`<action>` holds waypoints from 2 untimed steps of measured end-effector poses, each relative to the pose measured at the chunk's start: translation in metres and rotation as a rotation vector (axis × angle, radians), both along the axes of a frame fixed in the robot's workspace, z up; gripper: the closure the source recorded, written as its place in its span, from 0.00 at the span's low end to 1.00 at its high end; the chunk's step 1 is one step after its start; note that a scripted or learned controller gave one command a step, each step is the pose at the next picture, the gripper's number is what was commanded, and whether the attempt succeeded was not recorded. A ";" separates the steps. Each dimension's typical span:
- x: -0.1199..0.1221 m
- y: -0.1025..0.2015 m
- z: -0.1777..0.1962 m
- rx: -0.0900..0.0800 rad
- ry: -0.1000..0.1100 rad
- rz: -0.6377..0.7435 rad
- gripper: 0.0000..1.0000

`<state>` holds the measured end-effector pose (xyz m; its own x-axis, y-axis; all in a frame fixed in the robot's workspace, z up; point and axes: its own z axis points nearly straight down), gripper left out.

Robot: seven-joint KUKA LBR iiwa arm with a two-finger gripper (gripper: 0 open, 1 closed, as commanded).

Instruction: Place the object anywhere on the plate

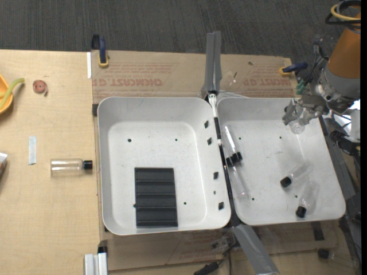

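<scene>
the gripper hangs over the far right corner of the right bin; i cannot tell how it is set or whether it carries anything. two clear vials with black caps lie in that bin's near right part. the dark ribbed plate sits bare in the left bin, so placing looks not yet done.

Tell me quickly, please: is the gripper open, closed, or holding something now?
Gripper: cannot be told; it hangs over the right bin's upper right part.
</scene>
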<state>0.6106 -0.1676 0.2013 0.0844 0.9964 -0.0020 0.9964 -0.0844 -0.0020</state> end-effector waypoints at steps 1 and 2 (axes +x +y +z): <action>0.000 0.000 0.000 0.000 0.000 0.000 0.00; 0.048 -0.045 0.009 -0.001 -0.001 0.080 0.00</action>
<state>0.6588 -0.2122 0.2102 0.0049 1.0000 -0.0026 1.0000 -0.0049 -0.0007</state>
